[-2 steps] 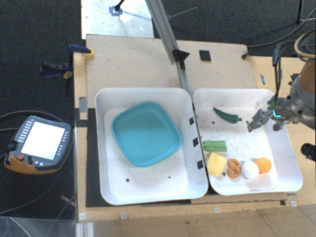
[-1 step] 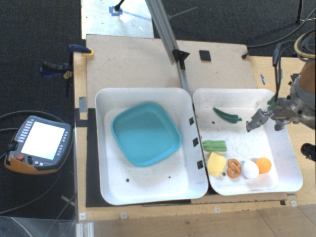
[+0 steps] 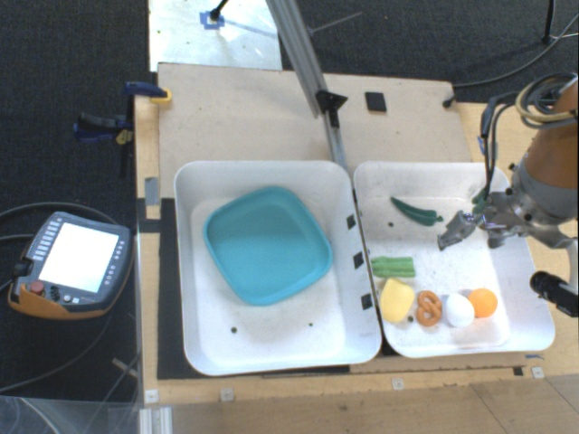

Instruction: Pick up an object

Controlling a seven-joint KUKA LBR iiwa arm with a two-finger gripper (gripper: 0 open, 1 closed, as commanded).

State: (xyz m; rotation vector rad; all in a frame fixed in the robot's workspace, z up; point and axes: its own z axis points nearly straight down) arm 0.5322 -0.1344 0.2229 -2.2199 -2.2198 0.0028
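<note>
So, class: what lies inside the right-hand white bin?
Inside the right bin: a dark green pepper, a light green piece, a yellow item, a pretzel, a white egg, an orange ball. The gripper covers some floor.

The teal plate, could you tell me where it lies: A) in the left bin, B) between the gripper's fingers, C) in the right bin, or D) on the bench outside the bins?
A: the teal plate lies flat inside the left bin, apart from the food items in the right bin.
</note>
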